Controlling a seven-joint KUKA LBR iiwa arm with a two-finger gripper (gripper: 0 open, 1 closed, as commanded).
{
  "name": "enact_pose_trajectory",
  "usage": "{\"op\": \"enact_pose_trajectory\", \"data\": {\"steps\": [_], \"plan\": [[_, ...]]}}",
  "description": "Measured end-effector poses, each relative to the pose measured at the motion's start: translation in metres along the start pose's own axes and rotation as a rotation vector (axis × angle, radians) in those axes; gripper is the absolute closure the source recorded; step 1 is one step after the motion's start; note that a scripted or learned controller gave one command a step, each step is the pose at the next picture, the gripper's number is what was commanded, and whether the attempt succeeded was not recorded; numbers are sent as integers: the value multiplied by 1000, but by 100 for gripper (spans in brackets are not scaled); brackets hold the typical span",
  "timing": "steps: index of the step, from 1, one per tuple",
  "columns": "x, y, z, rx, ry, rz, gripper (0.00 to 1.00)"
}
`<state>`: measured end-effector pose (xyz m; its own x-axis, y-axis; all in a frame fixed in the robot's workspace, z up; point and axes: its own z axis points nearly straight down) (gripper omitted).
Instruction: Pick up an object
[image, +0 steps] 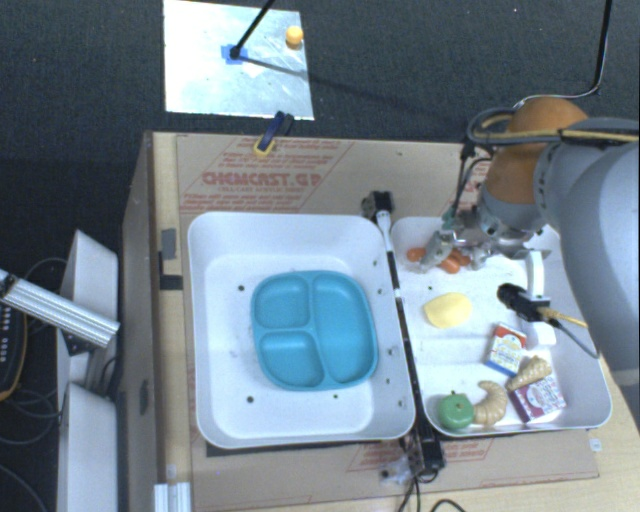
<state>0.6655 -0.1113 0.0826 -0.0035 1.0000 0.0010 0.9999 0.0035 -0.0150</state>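
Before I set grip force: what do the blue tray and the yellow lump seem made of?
Blue tray: likely hard moulded plastic, from its even colour, soft sheen and pressed compartments. Yellow lump: probably a plastic toy food, smooth and matte; soft or hard is unclear.

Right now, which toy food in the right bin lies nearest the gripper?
The small orange-red piece, directly beneath the gripper near the bin's far edge; the yellow lemon-shaped piece lies closer to the camera.
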Motion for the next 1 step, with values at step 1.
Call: {"op": "enact_pose_trajectory", "data": {"steps": [1], "plan": [[1, 0, 0, 0, -3, 0, 0]]}}
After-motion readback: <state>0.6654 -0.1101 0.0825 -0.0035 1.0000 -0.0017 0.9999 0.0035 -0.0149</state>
